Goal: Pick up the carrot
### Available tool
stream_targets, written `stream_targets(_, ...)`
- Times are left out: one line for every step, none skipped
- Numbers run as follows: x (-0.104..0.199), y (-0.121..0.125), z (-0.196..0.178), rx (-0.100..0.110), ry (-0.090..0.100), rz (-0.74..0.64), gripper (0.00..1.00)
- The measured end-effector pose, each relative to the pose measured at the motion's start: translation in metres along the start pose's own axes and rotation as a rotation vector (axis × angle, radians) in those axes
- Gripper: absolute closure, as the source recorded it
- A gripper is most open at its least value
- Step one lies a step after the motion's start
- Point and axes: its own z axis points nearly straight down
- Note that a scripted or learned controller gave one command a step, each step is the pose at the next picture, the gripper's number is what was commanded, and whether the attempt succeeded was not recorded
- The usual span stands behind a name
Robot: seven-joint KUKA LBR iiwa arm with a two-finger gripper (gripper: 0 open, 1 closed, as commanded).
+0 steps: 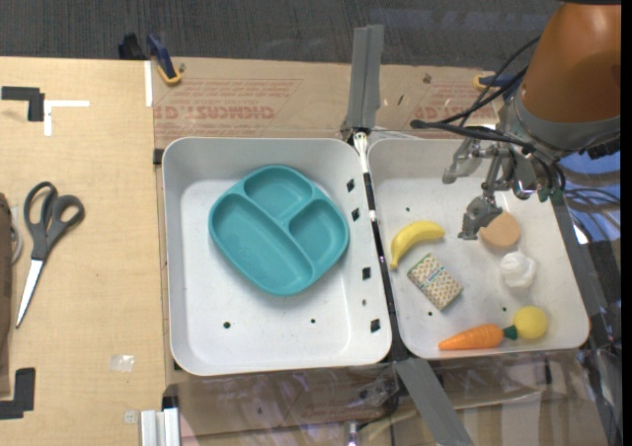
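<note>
A grey KUKA arm with an orange band (578, 54) reaches in from the right above the far side of the right-hand white bin (395, 163), its jaws (481, 217) hanging low over the bin floor. The jaws' tips sit just left of a tan, rounded food piece (502, 232), touching or nearly touching its edge; nothing can be seen held between them, and whether they are open or closed cannot be told from this angle.

The carrot (474, 337), orange with a small green top, lies on its side along the near edge of the right bin, well apart from the jaws. Its green end points right, just beside a yellow lemon (531, 322) in the near right corner. A white, lumpy item (516, 269) rests between the lemon and the tan piece. Toward the left side of that bin, a yellow banana (416, 238) curves next to a small patterned box (435, 281) lying at a tilt, the two close together.

The left-hand white bin (188, 335) holds a teal divided plate (279, 229) with three compartments, set at a slant near the bin's middle.

On the pale wooden counter (89, 316) to the left lies a pair of scissors (41, 237) with grey handles, blades pointing toward the near edge. A sheet of brown cardboard (247, 104) lies behind the bins, with a blue and yellow clip (164, 59) at its far left corner.
</note>
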Motion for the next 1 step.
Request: stream_targets(0.0257, -0.0331, 0.1129, -0.002, 0.001, -0.331, 0.00)
